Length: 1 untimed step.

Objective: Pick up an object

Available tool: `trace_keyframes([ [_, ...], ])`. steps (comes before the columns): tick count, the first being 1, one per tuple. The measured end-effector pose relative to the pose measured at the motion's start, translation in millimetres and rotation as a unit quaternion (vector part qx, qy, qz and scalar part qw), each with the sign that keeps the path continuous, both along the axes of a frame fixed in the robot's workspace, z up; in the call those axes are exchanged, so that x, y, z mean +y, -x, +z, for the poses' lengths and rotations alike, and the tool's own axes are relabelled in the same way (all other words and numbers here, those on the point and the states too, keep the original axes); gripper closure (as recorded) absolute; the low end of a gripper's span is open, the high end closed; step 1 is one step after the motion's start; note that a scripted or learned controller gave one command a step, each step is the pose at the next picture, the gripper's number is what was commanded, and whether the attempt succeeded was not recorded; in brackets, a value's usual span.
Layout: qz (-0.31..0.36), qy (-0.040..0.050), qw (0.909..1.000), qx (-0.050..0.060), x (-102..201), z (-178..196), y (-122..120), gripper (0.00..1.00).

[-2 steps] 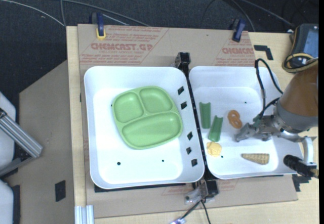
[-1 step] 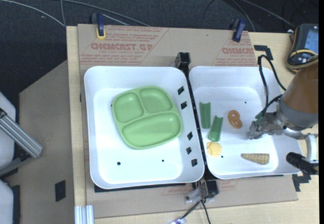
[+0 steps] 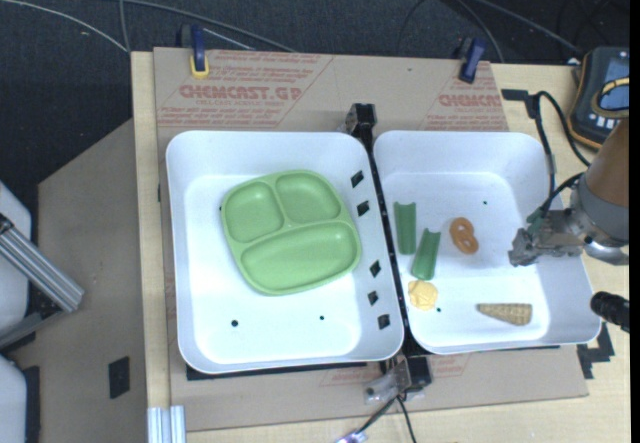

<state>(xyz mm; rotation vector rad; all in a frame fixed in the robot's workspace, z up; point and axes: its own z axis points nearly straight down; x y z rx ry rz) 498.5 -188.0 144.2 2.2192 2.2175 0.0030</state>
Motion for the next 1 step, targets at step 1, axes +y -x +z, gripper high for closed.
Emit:
trace_keyframes([
  [1, 0.002, 0.0002, 1.0000, -0.001, 8.4, 59.1, -5.3, 1.00],
])
